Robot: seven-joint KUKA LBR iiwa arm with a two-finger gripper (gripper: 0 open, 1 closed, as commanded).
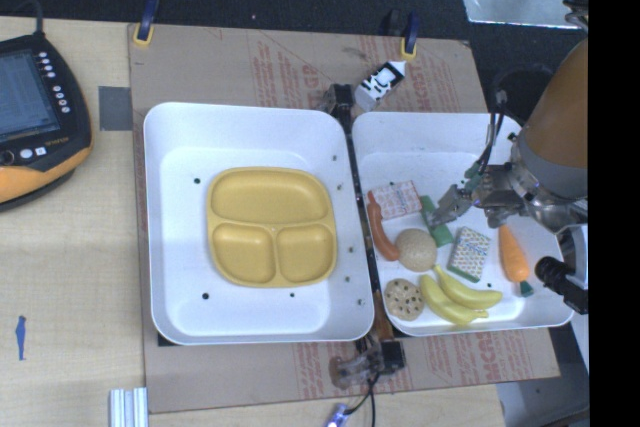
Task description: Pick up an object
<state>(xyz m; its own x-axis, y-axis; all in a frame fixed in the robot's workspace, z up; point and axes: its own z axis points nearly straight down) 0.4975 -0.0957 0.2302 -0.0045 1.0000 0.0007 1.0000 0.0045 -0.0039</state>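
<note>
In the right bin [430,130], at centre right of the frame, the gripper [452,205] hovered with fingers apart above a pale egg [416,248]. Probably light, rigid and slippery, the egg would suit gripping across its middle.

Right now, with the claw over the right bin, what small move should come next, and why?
Probably lower the claw a little toward the green item just below it. The claw hangs above the clutter with nothing visibly between its fingers, and that item looks nearest.
</note>
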